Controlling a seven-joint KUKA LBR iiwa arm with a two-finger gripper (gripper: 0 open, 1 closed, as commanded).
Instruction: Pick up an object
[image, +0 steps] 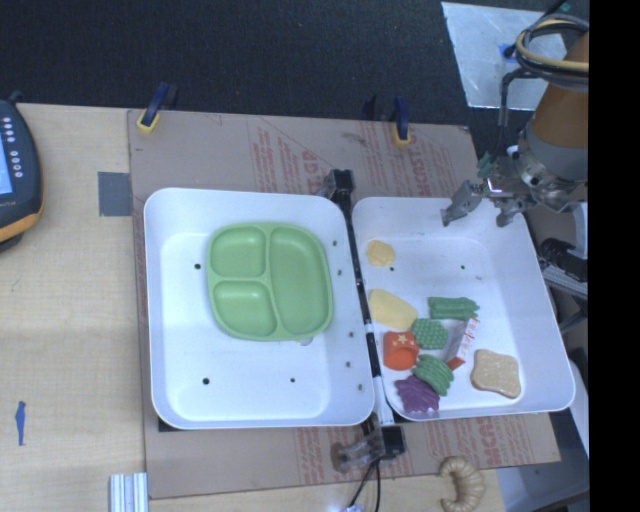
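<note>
The toy foods lie in the right bin (520, 262), most of them bunched at its near left: a yellow piece (391, 308) against the left wall, a red piece (400, 349) just below it, a purple piece (417, 395) nearest the front rim, and green pieces (432, 333) between them and a longer green piece (452, 307). A tan cookie-shaped piece (496, 372) sits apart toward the near right, and a small pale yellow piece (380, 253) lies alone farther back. The gripper (484, 207) hangs over the bin's far right corner — its two fingers spread apart with nothing between them — well away from the cluster. The left bin (180, 360) holds a green divided plate (270, 281).
</note>
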